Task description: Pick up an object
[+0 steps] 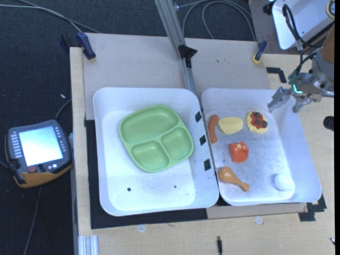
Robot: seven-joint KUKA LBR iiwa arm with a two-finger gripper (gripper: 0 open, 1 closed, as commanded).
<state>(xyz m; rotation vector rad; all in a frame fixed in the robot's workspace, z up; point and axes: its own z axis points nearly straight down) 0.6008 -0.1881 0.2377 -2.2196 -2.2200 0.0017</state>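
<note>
Gripper (287,101) sits at right edge of frame, above the upper right corner of the right bin (311,158). Jaws spread apart, nothing between them. Not touching any item.

Candidate objects all lie in the right bin: hot dog (212,128) near its left wall, yellow piece (230,125) just beside it, red-topped pastry (256,122) closest to the gripper, red pepper (238,152) mid-bin, drumstick (232,178) lower left, white egg (283,182) lower right. Green divided plate (155,138) is in the left bin (106,195) on the desk.

Progress: nothing lifted yet. Left to do: choose a target, descend, close, raise. Pastry looks like the nearest pick.
</note>
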